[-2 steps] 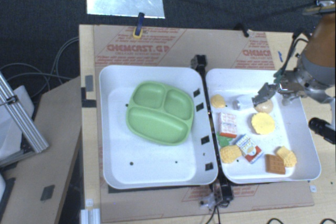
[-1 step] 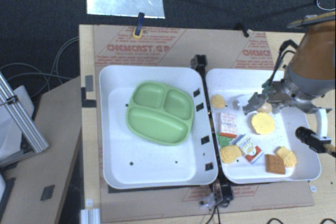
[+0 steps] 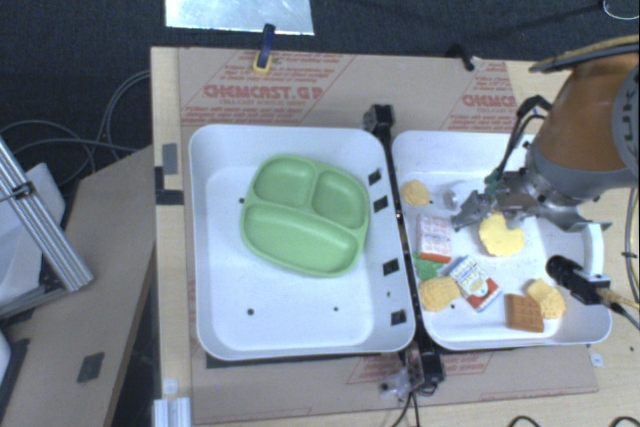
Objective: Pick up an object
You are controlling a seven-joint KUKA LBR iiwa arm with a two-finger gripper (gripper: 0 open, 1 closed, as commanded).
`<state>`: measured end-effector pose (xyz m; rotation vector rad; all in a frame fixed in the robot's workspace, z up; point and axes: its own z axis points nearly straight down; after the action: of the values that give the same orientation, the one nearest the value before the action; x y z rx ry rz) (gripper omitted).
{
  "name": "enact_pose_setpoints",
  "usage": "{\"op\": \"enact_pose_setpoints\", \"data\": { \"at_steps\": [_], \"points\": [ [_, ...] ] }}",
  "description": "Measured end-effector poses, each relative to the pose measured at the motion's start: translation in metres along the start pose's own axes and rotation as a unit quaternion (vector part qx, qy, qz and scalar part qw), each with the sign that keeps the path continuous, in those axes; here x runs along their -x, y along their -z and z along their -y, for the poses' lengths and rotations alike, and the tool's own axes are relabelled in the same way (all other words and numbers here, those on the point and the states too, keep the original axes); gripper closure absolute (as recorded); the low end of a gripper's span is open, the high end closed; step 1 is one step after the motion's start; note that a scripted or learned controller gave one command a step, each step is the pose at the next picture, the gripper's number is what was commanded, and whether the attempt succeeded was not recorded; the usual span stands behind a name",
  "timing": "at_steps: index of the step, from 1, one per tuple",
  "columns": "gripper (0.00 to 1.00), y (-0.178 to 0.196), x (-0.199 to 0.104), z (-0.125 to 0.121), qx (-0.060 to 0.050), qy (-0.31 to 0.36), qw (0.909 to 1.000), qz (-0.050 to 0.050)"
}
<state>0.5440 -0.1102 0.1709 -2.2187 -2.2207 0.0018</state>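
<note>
My gripper hangs low over the middle of the right bin, at the end of the grey and orange arm that comes in from the right. Just below and to its right lies a yellow round piece, close to the gripper or touching it. To its lower left rests a white and red packet. A small yellow round piece sits to its left by the bin wall. I see nothing held in the gripper.
Along the right bin's front lie a round cookie, a blue, red and white packet, a brown cracker and a yellow waffle piece. The left bin holds a green divided plate.
</note>
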Motion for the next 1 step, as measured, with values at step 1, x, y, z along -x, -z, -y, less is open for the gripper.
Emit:
{"op": "enact_pose_setpoints", "data": {
  "at_steps": [1],
  "points": [
    [0.00, -0.0620, -0.0040, -0.0031, 0.000, 0.000, 1.0000, 0.000]
  ]
}}
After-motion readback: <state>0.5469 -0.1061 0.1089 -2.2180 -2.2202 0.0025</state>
